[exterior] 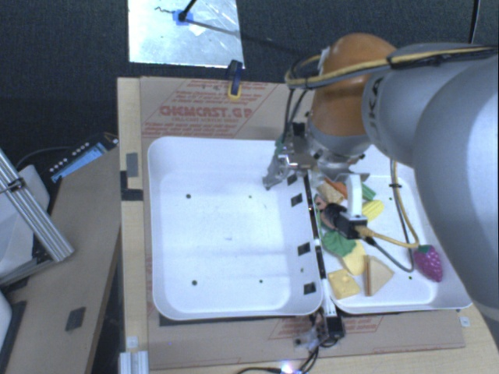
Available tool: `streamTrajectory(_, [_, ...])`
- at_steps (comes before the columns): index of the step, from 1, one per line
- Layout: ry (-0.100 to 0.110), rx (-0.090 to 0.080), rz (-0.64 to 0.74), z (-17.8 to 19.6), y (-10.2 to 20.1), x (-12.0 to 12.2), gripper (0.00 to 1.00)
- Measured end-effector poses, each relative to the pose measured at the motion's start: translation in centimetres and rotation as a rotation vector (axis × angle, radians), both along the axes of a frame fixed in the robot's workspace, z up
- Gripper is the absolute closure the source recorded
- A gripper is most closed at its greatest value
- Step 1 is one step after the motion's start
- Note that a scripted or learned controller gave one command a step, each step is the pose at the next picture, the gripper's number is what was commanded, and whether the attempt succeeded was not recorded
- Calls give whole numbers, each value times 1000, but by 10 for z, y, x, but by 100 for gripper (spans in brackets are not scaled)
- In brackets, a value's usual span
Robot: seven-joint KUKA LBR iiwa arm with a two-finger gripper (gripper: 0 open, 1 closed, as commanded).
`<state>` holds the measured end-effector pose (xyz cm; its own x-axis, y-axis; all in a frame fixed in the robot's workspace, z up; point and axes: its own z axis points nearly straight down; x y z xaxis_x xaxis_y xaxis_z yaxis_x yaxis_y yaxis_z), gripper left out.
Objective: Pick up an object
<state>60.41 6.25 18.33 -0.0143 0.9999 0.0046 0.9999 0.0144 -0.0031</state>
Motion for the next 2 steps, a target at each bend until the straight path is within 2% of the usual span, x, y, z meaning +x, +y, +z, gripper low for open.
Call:
streamTrajectory(1, [-6, -3, -10, 12, -8, 3, 100])
streamTrajectory(2, [-7, -2, -9, 23, -8, 3, 100])
